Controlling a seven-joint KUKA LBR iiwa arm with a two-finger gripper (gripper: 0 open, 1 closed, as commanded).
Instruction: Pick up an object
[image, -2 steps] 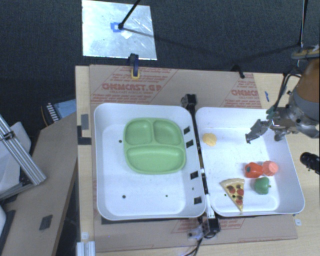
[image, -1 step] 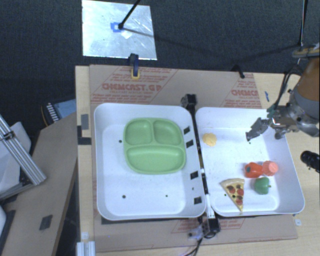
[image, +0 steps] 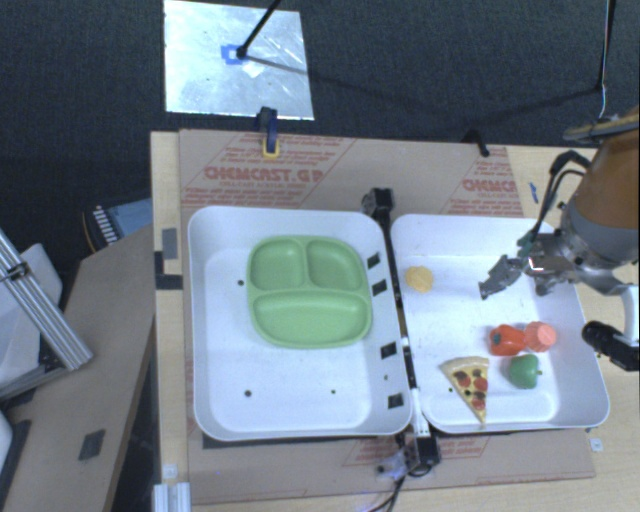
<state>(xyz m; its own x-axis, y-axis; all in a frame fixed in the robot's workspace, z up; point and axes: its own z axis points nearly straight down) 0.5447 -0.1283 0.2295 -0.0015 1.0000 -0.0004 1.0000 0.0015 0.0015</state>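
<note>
The grey two-finger gripper (image: 512, 270) hovers over the right white bin (image: 570, 400), fingers spread and empty, seemingly lining up 1 pick; the orange-red plastic toy (image: 508, 340) lies just nearer.

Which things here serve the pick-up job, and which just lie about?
Job:
- end effector
- yellow piece
- red-orange toy
- green toy
- pizza slice
- right bin

Lying about:
- green divided plate
- left bin
- foil sheet
</note>
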